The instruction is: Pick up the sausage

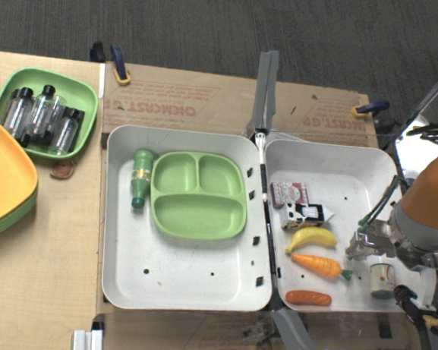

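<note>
In the camera view, you see two shallow white bins side by side on the bench. The sausage (308, 298) lies flat in the right bin (334, 161), close to its front wall, lengthwise from left to right. Just behind it sits a carrot (319, 266) with its green tip pointing right, and behind that a banana (312, 237). Farther back you find a small black-and-white carton (307, 213) and, touching it on the left, a pink-and-white packet (289, 193).

Your arm (430, 204) comes in from the right, its grey body and orange band hanging over the right edge of the right bin. The gripper (365, 244) sits at the bin's right side, near the carrot's green tip and well to the right of and behind the sausage; nothing shows between its parts. You cannot tell from this angle how the tool stands, spread or pressed together, because the metal parts there blur together.

The left bin (172, 281) holds a green divided plate (199, 195) with three compartments, and a green bottle (141, 177) lying just beside the plate's left edge.

On the bench to the left you see a green tray (81, 97) of dark-capped bottles (42, 119) and a stack of orange plates (1, 186).
</note>
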{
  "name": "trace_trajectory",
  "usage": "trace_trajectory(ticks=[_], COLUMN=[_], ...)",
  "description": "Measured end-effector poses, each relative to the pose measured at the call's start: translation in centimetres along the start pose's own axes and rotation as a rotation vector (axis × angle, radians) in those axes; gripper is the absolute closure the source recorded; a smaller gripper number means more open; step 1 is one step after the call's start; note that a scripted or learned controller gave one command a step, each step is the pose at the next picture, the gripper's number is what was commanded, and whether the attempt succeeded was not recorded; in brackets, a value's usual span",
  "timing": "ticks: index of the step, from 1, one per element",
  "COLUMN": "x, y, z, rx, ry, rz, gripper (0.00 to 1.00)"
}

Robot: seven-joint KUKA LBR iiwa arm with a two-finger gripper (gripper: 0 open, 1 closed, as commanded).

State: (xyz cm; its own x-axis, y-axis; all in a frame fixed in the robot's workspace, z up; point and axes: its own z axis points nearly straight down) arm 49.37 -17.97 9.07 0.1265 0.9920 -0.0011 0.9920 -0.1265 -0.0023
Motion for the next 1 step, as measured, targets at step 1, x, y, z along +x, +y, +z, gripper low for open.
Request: trace_trajectory(ticks=[1], x=[-3.66], y=[0.59], z=[-0.03], rx=[0.000], ry=[0.000], rz=[0.197], gripper=[1.00])
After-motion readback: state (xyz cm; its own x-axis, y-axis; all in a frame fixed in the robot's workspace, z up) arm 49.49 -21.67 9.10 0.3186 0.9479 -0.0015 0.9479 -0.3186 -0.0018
